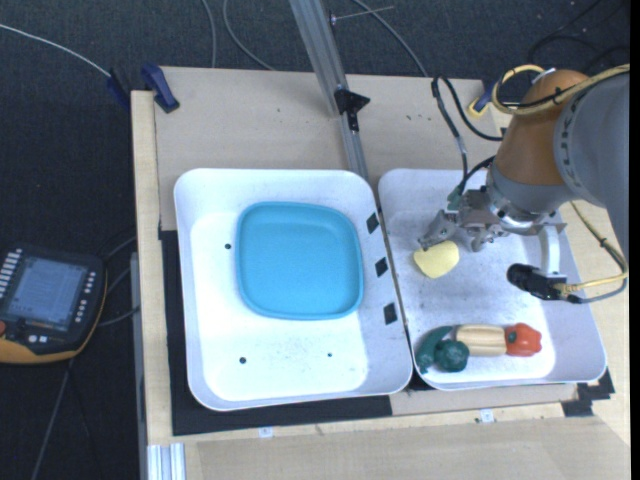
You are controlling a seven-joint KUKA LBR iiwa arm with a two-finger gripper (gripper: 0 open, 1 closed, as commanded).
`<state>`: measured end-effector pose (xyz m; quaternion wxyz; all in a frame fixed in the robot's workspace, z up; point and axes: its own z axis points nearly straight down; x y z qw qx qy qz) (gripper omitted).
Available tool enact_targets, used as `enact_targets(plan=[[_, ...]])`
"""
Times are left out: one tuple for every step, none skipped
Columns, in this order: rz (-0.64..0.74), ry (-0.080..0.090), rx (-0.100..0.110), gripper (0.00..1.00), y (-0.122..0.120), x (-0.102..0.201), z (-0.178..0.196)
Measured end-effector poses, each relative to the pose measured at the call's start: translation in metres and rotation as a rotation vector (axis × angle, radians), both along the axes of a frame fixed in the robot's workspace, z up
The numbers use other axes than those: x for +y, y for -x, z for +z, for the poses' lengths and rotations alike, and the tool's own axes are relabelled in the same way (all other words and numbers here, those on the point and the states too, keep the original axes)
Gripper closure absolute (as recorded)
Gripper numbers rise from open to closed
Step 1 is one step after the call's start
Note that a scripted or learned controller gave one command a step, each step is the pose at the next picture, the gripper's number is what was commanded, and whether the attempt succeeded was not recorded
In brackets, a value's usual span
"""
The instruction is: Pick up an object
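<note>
Hovering low in the right bin [580,298], the pincer [447,236] touches the top of a pale yellow object [437,260]. Can't tell whether it's clenched or released.

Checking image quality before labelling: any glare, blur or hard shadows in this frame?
Camera view: even, soft light with faint shadows; the left bin rim is nearly blown out white; mild blur at the gripper over the yellow object; the blue tray stays sharp.
</note>
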<state>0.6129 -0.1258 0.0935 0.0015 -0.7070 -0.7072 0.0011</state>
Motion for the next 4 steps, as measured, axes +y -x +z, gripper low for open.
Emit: enact_targets(plan=[[0.0, 0.0, -0.005, 1.0, -0.002, 0.0, 0.013], [0.001, 0.001, -0.009, 1.0, 0.001, 0.009, 0.067], [0.0, 0.001, -0.01, 1.0, -0.003, 0.004, 0.129], [0.0, 0.001, -0.009, 1.0, -0.013, 0.004, 0.177]])
